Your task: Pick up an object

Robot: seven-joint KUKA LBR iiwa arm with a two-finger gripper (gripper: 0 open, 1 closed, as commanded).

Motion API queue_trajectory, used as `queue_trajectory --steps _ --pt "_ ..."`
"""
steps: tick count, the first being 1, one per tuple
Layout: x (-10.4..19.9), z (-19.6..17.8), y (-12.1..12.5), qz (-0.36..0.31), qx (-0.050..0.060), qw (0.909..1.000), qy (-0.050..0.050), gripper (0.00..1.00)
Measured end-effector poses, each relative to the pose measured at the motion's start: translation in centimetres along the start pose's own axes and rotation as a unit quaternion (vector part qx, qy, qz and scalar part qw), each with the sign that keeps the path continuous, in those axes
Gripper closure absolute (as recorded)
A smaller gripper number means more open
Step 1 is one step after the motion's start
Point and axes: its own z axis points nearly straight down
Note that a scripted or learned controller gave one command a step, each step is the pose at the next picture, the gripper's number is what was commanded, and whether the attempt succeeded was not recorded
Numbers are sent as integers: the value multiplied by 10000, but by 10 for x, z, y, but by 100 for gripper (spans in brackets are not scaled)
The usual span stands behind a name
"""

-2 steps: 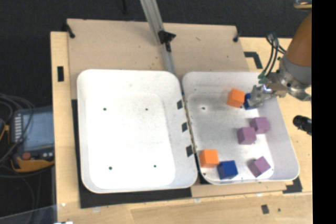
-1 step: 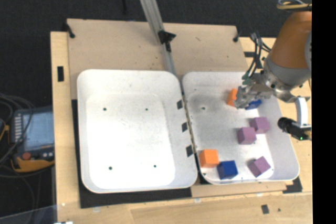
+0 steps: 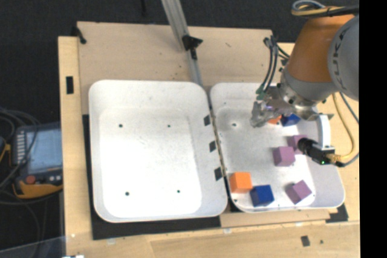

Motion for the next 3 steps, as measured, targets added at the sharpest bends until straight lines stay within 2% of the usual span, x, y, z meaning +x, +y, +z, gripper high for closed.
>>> queue_trajectory --steps 3 --pt "180 -21 -18 -14 -10 10000 7 100"
